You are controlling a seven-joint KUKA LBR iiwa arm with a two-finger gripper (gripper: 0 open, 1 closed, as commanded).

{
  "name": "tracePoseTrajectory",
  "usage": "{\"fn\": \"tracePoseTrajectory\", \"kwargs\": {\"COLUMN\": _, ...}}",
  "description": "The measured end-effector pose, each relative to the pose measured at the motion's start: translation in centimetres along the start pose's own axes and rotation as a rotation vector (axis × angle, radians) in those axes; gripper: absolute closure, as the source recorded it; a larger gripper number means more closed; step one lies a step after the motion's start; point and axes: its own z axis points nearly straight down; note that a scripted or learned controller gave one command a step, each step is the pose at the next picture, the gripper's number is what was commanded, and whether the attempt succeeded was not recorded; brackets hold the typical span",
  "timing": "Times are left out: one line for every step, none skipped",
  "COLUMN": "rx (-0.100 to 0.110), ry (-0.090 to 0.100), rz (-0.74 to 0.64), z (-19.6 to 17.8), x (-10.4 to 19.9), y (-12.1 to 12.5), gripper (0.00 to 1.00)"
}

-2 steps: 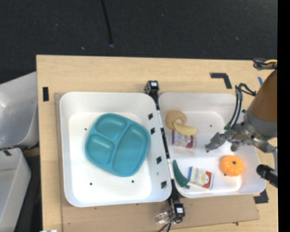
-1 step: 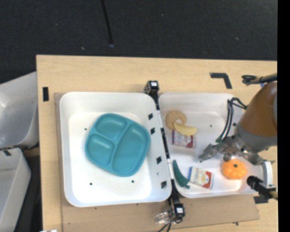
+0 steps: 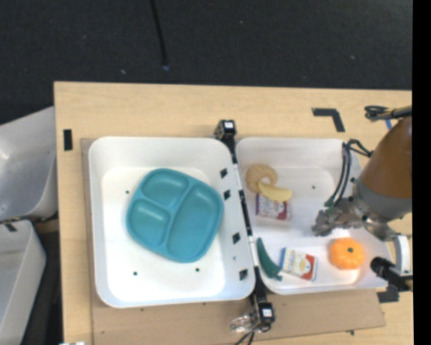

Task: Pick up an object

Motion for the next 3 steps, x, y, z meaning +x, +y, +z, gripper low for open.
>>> {"fn": "tracePoseTrajectory", "kwargs": {"rx": -0.004, "ry": -0.002, "rz": -0.008, "z": -6.3, "x": 0.0, "y": -0.3, "gripper": 1.00}}
{"fn": "tracePoseTrajectory", "kwargs": {"rx": -0.001, "ry": -0.001, "rz": -0.008, "z": -8.1, "x": -0.1, "y": -0.1, "gripper": 1.00}}
{"fn": "tracePoseTrajectory", "kwargs": {"rx": 0.001, "ry": 0.001, "rz": -0.012, "z": -9.7, "x": 4.6, "y": 1.8, "gripper": 1.00}}
